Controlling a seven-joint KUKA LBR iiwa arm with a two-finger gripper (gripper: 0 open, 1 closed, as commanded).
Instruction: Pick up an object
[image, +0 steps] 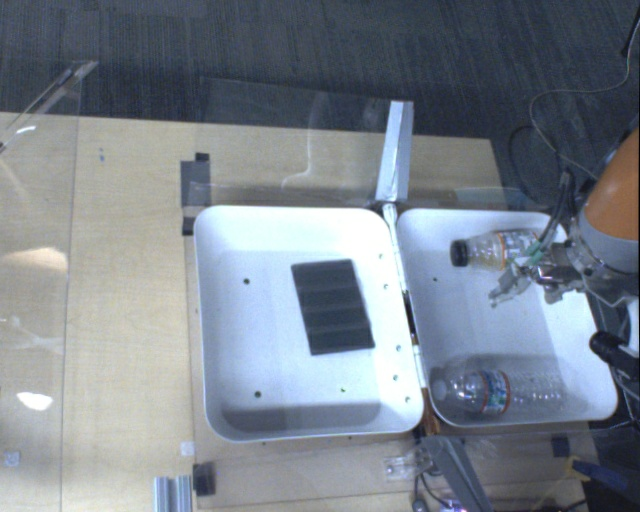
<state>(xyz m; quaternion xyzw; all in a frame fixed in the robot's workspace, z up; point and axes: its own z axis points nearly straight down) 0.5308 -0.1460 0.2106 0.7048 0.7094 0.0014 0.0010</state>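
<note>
You see the two-finger gripper low over the right white bin, in its upper part, with the grey and orange arm coming from the right. The fingers stand a little apart and point to the left; nothing is between them. A small clear plastic bottle with a black cap lies on its side just above and left of the fingertips, very close to them, but I cannot tell if they touch it. A bigger clear plastic bottle with a coloured label lies on its side along the front wall of the same bin, well apart from the gripper. In the left white bin a flat dark grey ribbed rectangular block lies near the middle.
</note>
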